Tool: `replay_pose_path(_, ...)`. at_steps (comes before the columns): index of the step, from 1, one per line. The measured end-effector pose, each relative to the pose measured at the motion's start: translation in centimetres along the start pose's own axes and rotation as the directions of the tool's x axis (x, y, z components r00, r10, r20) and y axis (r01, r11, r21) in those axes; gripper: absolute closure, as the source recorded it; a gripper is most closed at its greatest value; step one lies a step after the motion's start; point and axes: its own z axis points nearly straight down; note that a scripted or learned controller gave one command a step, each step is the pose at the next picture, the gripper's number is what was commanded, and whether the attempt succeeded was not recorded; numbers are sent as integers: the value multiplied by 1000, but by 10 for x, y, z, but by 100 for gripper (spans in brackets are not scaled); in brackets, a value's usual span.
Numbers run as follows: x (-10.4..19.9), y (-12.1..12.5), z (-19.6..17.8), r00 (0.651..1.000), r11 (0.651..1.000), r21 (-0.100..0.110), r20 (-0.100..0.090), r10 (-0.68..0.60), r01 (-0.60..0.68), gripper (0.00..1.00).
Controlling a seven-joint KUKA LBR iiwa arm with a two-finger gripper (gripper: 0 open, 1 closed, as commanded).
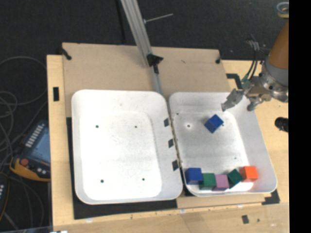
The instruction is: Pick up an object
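Gripper (241, 99) hangs spread open and empty over the right bin's (252, 144) far rim, near the lone blue cube (214, 123), likely its target, since 5 other blocks (221, 178) crowd the near wall.

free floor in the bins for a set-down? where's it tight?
Left bin: bare floor across, wall to wall. Right bin: open middle between the lone blue cube and the near-wall row. Crowded there: blue cube, green, purple, dark green, orange packed together. Gripper sits over the far right rim.
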Motion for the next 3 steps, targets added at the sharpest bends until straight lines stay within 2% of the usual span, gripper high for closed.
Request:
replay_pose_path(1,-5,20,107,1000,1000,6,-3,-1,1,0)
replay_pose_path(2,16,19,158,1000,1000,1,-2,1,-1,0)
replay_pose_path(3,14,21,144,1000,1000,-4,-1,3,-3,100)
